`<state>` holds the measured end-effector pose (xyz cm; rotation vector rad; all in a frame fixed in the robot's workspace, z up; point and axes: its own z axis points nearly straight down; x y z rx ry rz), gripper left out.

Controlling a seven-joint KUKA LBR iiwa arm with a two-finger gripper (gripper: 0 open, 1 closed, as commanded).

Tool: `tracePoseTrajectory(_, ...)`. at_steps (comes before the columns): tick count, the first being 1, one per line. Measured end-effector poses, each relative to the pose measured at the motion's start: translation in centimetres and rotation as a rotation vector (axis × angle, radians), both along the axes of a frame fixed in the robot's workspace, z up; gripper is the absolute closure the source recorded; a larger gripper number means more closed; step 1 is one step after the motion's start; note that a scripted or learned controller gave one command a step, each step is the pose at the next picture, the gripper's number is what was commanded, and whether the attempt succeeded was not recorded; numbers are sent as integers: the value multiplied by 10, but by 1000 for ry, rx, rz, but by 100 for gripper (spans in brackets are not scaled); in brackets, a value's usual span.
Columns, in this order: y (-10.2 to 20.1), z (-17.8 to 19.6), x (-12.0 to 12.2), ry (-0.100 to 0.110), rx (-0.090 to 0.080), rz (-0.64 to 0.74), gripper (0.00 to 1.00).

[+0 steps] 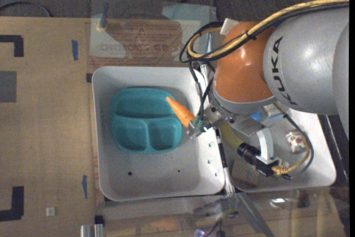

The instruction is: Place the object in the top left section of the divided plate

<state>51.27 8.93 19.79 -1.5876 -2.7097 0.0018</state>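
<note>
Carrot (179, 110): small, orange, green stub at its lower right end. Lies aslant at the right rim of the divided plate (145, 119), pointed tip over the plate's long upper section, stub end just off the rim toward the gripper (195, 126).

Fingers: the gripper's tip sits right at the carrot's stub end, just right of the plate. Dark and small here; cannot tell how far the fingers stand apart, nor whether the carrot is between them or merely touching.

Plate: teal, three sections, one long across the top and two smaller below. It rests in the left bin (111, 175), toward that bin's upper half. All three sections look bare of other things.

Progress, as judged: carrot is brought to the plate's right edge but not set down in the top left part. Left to do: carry it leftward across the plate, lower it, release it there. Whether it is now airborne or resting on the rim, cannot tell.

Writing: "KUKA" in dark letters on the grey arm (310, 58), right of the plate, read sideways. A brownish printed sheet (141, 39) lies on the surface above the plate; its print is too blurred to read.

Right bin (327, 172), right of the plate: a small white thing with red marks (295, 141), unclear what.
</note>
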Motion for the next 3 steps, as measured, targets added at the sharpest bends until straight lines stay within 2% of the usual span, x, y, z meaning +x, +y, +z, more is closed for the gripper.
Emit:
tracePoseTrajectory(1, 24, -5, 23, -2, 1, 233, 100)
tracePoseTrajectory(2, 17, 2, -14, 3, 1, 272, 100)
tracePoseTrajectory(3, -26, -16, -33, 3, 2, 403, 100)
